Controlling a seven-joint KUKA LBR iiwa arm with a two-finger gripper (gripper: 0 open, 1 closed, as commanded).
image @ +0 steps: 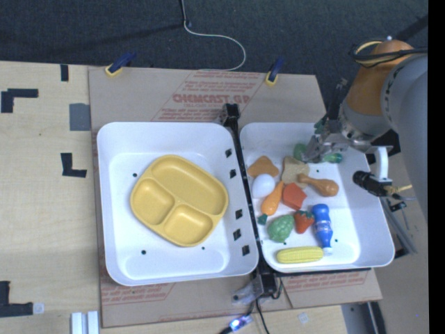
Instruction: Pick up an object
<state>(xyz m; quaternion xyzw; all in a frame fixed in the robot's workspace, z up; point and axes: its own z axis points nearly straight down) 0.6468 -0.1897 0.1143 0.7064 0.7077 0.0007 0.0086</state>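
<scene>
Camera view: the gripper [316, 148] sits low over the upper right part of the right bin [368, 239], just above a green toy [303, 150] and a tan bread slice [294, 169]; whether it is apart or closed cannot be told from here. Beside the bread lies a chicken drumstick [321, 184]. Toward the bin's middle are an orange croissant-like piece [263, 165], a white egg [263, 186], a carrot [272, 199] and a red block [294, 196]. Lower lie a green leafy vegetable [280, 227], a strawberry [304, 221], a blue bottle [322, 225] and, along the bottom edge, a corn cob [300, 255]. The left bin [115, 186] holds a yellow divided plate [179, 200], tilted diagonally across its centre.
</scene>
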